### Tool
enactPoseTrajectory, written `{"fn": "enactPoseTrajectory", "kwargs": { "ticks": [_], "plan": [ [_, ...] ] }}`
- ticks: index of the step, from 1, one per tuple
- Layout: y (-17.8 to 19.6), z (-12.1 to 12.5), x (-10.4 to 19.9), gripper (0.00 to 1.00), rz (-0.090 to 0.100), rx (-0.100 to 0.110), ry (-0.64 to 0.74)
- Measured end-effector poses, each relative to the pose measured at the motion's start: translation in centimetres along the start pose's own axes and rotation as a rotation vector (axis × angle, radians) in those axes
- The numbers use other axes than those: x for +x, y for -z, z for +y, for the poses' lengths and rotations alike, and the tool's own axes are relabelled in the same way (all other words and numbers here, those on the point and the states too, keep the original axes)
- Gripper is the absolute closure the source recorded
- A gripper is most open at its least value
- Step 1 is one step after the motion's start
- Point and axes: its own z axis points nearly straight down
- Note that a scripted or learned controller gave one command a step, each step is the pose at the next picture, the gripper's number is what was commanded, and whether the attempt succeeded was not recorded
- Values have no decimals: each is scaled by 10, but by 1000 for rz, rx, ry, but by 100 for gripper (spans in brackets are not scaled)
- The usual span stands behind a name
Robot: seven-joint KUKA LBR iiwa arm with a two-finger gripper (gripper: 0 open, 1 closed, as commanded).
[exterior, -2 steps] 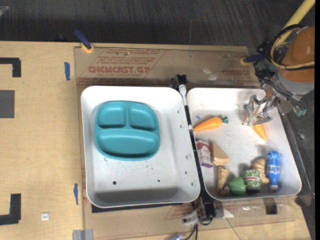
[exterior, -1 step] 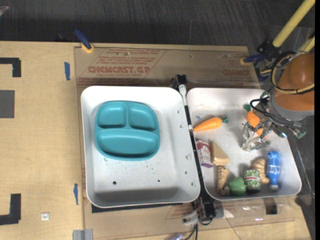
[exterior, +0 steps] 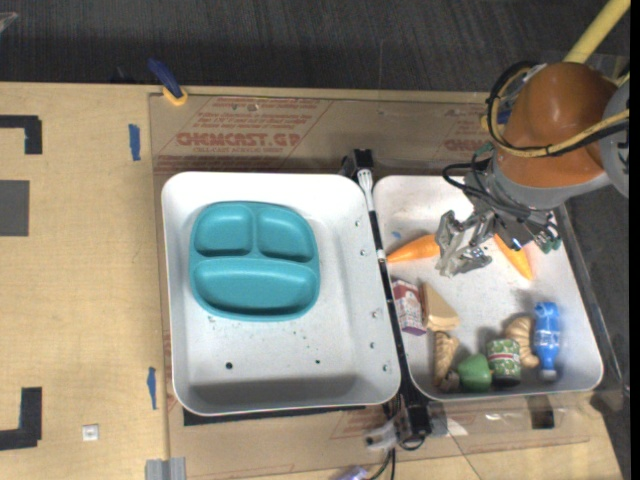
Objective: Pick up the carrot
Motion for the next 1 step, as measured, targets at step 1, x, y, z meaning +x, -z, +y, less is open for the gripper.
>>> {"fn": "enactPoseTrajectory", "kwargs": {
  "ticks": [1],
  "plan": [
    [-53,-98,50,100,5,-1,196]
  ]
}}
